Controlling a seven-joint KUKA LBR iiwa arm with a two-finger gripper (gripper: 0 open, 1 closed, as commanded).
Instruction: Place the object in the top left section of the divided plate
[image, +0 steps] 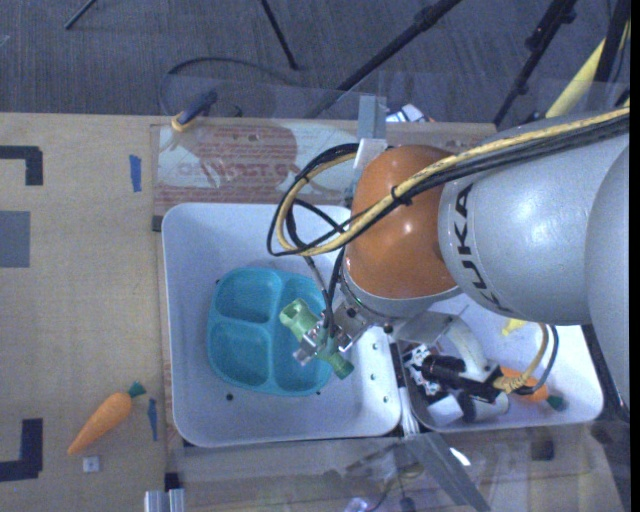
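Observation:
A blue divided plate (243, 335) lies in the left white bin (188, 290). My gripper (322, 342) hangs over the plate's right edge, beneath the arm's orange band. A long green object (297, 319) runs through the gripper, with a pale green end sticking out over the plate and a darker green end toward the bin's right wall. The fingers look shut on its middle. The arm hides part of the plate's right rim.
A toy carrot (101, 421) lies on the wooden bench left of the bins. The right bin (580, 405) holds a black and white item (455, 375), a small orange carrot (523, 385) and something yellow (514, 325). The big grey arm covers the right side.

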